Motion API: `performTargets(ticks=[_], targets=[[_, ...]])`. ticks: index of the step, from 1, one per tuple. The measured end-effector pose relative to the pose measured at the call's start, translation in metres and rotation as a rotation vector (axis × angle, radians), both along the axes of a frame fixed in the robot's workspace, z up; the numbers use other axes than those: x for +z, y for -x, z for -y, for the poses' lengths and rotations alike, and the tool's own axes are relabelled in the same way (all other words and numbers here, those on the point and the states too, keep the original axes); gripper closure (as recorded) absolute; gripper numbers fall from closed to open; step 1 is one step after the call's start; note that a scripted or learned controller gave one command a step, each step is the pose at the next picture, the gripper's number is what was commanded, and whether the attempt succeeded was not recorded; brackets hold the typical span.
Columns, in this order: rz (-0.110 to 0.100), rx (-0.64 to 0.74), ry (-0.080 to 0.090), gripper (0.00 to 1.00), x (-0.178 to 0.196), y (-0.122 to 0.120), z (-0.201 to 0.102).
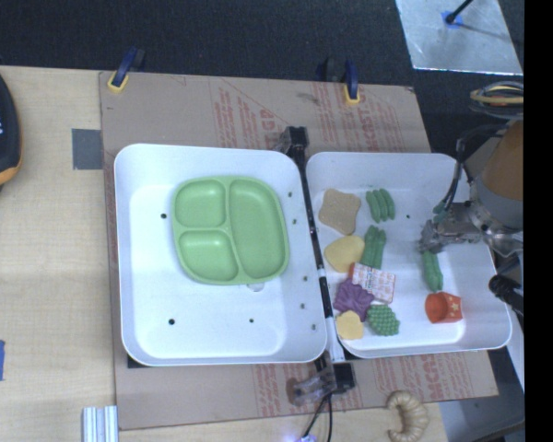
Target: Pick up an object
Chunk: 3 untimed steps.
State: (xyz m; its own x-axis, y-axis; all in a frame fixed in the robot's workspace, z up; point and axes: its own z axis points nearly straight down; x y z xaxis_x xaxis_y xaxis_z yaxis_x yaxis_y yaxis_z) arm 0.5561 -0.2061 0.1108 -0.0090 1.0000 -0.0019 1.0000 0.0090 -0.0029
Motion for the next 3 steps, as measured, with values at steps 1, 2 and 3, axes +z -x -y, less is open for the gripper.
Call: performTargets(ticks=[1,2,3], targets=[[-0.004,-0.006,-0.004,1.0,0.043,0.084,-0.017],[0.012,-0.002,0.001,1.0,0.121,0.028,-0.018],[0.0,-0.005,-0.002,0.0,0.116,0.032,-0.018]])
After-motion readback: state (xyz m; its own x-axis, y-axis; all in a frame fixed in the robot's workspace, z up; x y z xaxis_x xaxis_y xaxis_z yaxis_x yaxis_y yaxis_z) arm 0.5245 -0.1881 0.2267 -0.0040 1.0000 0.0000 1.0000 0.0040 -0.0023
